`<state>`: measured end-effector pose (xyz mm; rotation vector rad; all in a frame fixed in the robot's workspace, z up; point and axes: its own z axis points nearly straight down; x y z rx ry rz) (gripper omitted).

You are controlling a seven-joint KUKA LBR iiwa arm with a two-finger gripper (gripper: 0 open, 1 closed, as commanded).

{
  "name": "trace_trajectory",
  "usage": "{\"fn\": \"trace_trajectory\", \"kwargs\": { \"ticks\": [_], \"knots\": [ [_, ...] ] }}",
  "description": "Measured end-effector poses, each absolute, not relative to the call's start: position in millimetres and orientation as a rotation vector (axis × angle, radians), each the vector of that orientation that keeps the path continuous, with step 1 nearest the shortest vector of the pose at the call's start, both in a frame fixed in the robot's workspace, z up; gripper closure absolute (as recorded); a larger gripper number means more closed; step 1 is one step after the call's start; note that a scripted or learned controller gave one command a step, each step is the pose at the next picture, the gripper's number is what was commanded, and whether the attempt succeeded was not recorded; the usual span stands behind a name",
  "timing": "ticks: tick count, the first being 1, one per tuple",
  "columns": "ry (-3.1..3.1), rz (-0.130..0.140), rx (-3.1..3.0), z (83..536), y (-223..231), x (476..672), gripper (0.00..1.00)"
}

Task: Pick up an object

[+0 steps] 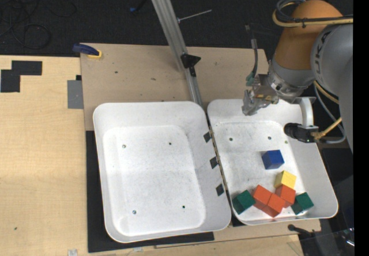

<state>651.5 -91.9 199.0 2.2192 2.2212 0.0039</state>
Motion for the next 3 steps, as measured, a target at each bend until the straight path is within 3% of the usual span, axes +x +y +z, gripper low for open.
{"fn": "trace_trajectory", "kwargs": {
  "ticks": [1,2,3],
  "knots": [
    [2.221,0.002,2.219,236,-94,651.9,1.0],
    [2.229,-0.004,2.221,235,-45,621.6,1.0],
    [2.23,-0.002,2.22,243,8,604.4,1.0]
  ]
}}
